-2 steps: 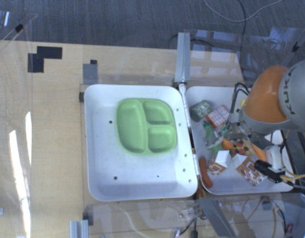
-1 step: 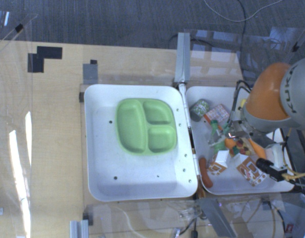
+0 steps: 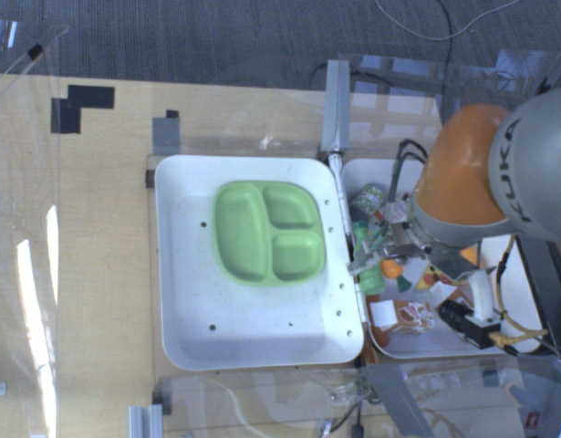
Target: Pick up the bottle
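Note:
My arm reaches in from the right, and its orange band hangs over the right bin [image 3: 389, 347]. The gripper [image 3: 382, 252] is low over that bin's left side, among a pile of small things. A greenish, rounded item [image 3: 368, 197] that may be the bottle lies at the bin's far left corner, just beyond the gripper. Nothing can be seen held by the gripper. The wrist hides much of the bin's middle.
A green divided plate [image 3: 268, 231] lies in the left bin [image 3: 184, 336]. Beside the gripper lie several small pieces, among them a green one [image 3: 372, 282], an orange one [image 3: 392, 267] and a white card [image 3: 383, 314]. A ridge [image 3: 346, 245] separates the two bins.

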You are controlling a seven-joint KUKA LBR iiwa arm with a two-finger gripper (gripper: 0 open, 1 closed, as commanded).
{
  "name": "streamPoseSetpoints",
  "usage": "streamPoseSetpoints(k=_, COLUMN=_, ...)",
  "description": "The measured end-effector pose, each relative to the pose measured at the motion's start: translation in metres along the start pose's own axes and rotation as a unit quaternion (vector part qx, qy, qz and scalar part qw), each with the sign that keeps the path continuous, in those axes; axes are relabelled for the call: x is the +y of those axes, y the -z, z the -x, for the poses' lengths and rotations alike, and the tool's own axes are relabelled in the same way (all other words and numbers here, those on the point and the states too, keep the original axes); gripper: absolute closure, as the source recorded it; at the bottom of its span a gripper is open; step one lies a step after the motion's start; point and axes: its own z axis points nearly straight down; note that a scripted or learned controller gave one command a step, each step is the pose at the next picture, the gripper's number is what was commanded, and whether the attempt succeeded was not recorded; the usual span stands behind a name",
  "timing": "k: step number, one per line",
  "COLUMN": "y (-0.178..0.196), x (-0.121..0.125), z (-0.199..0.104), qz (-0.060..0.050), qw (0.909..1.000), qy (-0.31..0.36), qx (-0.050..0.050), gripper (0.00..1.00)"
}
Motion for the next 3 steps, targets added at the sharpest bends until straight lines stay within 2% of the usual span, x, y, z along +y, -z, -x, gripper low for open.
streamPoseSetpoints(k=1, y=0.016, x=-0.022, z=0.017, qz=0.0, qw=0.9974, qy=0.072, qx=0.0, gripper=1.0)
streamPoseSetpoints(k=2, y=-0.001, x=-0.013, z=-0.037, qz=-0.001, qw=0.9999, qy=-0.013, qx=0.0, gripper=1.0)
streamPoseSetpoints(k=3, y=0.017, x=0.001, z=-0.108, qz=-0.002, qw=0.9865, qy=-0.164, qx=0.0, gripper=1.0)
